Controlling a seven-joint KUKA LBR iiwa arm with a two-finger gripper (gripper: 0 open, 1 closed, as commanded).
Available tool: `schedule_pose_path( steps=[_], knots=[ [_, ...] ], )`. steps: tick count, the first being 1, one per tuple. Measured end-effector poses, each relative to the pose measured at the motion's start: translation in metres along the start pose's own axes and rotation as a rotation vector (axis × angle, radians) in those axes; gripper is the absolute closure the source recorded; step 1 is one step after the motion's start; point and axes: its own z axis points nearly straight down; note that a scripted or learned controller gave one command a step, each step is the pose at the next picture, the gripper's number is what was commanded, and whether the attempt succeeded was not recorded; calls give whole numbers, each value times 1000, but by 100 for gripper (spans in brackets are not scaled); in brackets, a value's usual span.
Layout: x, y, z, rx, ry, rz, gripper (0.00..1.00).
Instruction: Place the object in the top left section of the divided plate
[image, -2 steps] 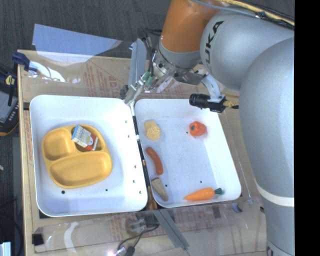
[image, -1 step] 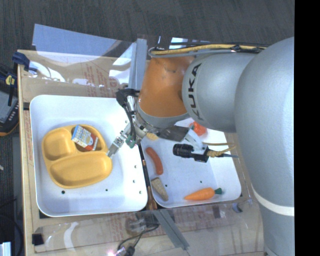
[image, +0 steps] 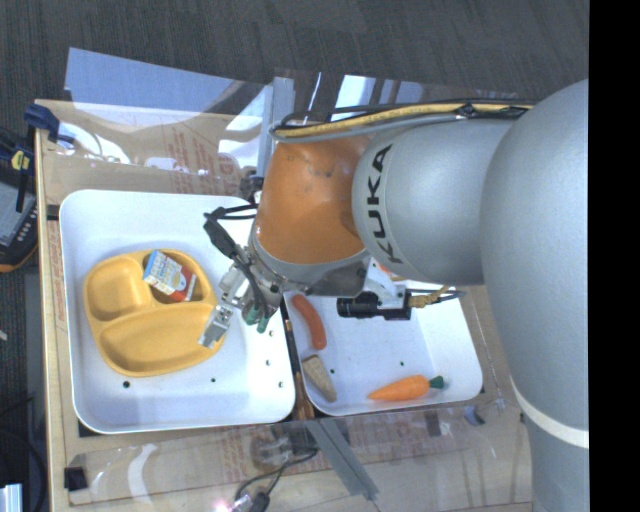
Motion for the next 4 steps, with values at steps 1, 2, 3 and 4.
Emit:
schedule_pose_path(
  steps=[1, 2, 3, 4],
  knots=[
    [-1, 0, -10, 1, -1, -5, 100],
    [0, -28, -33, -3, -4, 503, 100],
    [24, -50, -39, 1, 2, 863, 100],
    [21, -57, -2, 3, 4, 1246, 100]
  ],
)
